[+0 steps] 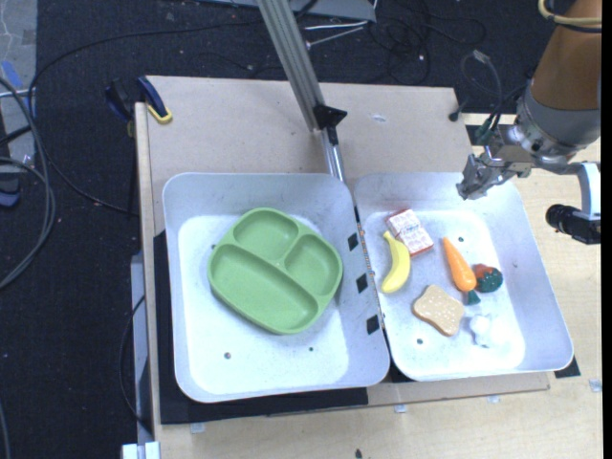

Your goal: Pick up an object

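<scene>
Claw (475, 187) hung over the right bin's (535, 256) far edge; its state could not be told.
Carrot (459, 265), banana (396, 263) and bread (439, 310) lay nearer the camera, bare floor between.

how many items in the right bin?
5, maybe more. Red-and-white box at upper left, banana below it, carrot mid-right with a dark piece at its tip, bread slice lower centre, small white object beside it.

The arm (564, 65) runs off past the right edge; the gripper (475, 182) is too small to read, like the whitish lump (481, 327) beside the toast (439, 309).
</scene>
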Tool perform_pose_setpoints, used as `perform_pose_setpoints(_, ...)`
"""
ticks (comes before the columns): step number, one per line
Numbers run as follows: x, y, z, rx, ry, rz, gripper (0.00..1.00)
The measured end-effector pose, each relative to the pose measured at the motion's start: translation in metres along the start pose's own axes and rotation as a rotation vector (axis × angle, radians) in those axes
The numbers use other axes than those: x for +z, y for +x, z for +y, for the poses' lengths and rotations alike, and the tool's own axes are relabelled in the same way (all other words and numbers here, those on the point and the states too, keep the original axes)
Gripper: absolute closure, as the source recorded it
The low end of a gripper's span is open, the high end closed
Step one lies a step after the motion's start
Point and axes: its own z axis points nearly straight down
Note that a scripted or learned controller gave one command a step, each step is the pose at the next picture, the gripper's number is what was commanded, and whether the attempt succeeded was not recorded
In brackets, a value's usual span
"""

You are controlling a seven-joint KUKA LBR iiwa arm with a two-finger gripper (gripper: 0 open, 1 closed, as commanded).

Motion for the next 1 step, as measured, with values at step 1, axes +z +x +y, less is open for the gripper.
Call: perform_pose_setpoints(1, 0.0055, 0.0577, -0.0188, 0.001, 0.003, -0.001, 1.0)
